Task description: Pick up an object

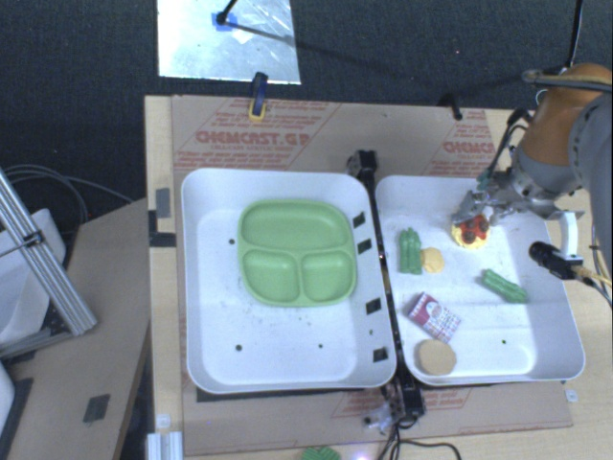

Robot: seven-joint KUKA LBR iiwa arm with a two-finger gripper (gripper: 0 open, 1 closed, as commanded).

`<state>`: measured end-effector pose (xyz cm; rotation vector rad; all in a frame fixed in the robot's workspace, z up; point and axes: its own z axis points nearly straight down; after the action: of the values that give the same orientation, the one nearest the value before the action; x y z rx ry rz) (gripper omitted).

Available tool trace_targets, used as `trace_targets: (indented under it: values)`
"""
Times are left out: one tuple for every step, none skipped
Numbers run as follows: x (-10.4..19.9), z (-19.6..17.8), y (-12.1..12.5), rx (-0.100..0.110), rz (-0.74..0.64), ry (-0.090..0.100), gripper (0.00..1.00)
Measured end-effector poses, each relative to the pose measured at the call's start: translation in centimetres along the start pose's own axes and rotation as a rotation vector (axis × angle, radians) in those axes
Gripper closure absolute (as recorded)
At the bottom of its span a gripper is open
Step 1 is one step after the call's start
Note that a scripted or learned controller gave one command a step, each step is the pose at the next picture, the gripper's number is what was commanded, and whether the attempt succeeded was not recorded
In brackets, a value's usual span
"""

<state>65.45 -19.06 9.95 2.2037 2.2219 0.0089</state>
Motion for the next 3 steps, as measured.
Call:
trace_targets:
  values:
    - [6.0, 1.5, -2.6, 0.015, 0.0, 0.007, 1.0]
    - [5.7, 1.4, -2.5, 0.01, 0.004, 0.004, 0.0]
    - [9.2, 1.4, -5.9, 0.012, 0.003, 0.003, 0.0]
